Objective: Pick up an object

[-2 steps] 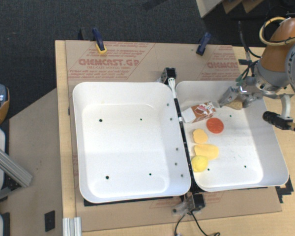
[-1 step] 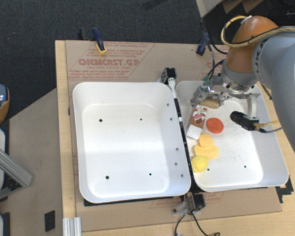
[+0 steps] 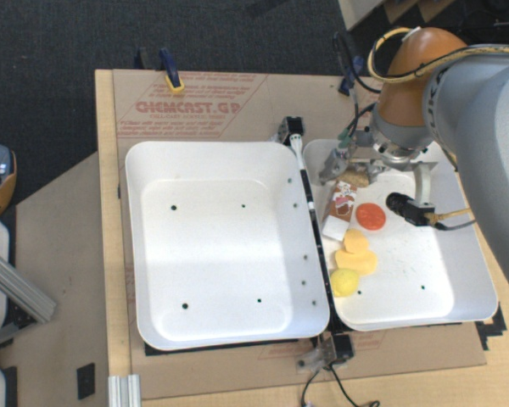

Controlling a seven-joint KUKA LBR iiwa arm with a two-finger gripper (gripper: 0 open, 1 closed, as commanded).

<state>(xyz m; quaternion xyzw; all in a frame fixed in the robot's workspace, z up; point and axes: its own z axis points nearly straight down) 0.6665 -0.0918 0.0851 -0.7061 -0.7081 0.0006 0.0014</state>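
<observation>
- Hovering low over the far left corner of the right bin, the gripper hangs from the grey arm with its glossy orange band. I cannot tell whether it is open or closed, and nothing can be seen in its hold.
- Just beneath it lies a small crinkled packet, brown and red with a white patch, close to the bin's left wall.
- A flat, round red disc sits beside the packet, toward the bin's middle.
- A little white block rests against the left wall, next to the packet.
- Nearer the front come lumpy yellow pieces, and a rounder yellow-green ball touching them.
- Both bins are smooth white plastic with rounded corners. The left bin shows small dark dots in its floor.
- They stand side by side on a brown board printed in red, above dark carpet.
- A blue and yellow clamp grips the board's far edge.
</observation>
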